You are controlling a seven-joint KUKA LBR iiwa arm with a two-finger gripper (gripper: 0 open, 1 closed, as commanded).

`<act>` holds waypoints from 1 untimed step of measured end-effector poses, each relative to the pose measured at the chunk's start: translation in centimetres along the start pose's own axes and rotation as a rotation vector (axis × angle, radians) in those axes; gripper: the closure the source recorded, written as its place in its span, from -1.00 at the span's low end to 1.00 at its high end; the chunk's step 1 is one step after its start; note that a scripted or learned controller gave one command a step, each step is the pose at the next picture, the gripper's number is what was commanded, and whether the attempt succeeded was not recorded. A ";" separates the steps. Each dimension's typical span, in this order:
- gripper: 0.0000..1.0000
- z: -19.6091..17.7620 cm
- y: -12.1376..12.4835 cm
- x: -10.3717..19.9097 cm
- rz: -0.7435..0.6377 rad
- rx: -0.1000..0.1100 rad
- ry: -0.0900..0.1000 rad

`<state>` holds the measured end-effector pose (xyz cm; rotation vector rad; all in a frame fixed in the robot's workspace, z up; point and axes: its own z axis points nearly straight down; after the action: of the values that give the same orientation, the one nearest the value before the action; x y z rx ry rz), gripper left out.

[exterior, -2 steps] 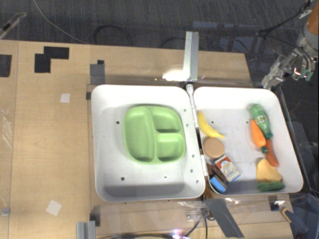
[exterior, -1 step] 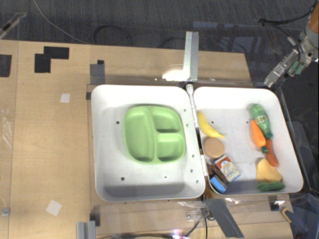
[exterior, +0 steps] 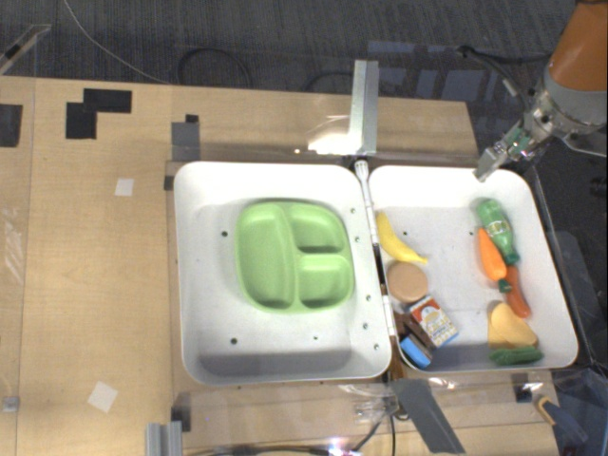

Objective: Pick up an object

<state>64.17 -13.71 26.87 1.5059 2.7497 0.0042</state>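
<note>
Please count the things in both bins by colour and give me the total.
Green: 3, the tray, bottle, bottom-right piece
Orange: 2, carrots
Yellow: 2, banana, wedge
Brown: 1, disc
Blue: 1, cup
Mixed colours: 1, box
Total: 10

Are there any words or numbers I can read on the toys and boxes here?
None can be read.
Small box in the right bin: red and white print, too blurred to read.
Green bottle: no readable label.
Green tray in the left bin: no writing.
</note>
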 end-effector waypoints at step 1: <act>1.00 -1.9 3.5 0.0 0.108 -0.002 -0.002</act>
<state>67.05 -11.81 28.83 1.6513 2.6620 0.0063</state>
